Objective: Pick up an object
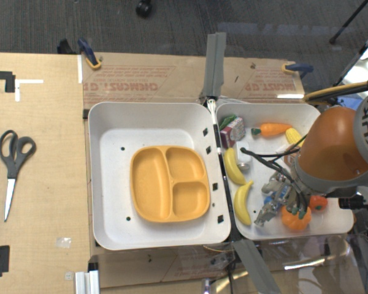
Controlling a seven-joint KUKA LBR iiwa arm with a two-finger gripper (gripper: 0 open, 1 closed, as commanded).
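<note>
**Arm low over the right bin, gripper among the toy food**

While I watch from the overhead feed, the bench (37,164) spans the scene, bearing two white bins side by side. I see the left bin (104,182) holding a yellow divided plate (170,183) with three compartments, lying flat near its middle. The right bin (267,112) carries the clutter. My arm (331,143) reaches in from the right, its orange band over the right half of that bin.

The gripper (271,208) sits low in the near part of the right bin, its metal fingers pointing toward the near-left. I cannot tell from this angle whether they are spread or closed, and I see nothing clearly between them.

Just right of the gripper lies a small orange pumpkin-like piece (295,218). Two bananas lie along the bin's left side: one (233,166) farther, one (242,202) nearer, just left of the gripper. A carrot (273,129) lies at the far side, well apart from the gripper. Scissors (13,164) rest on the bench at far left.
</note>
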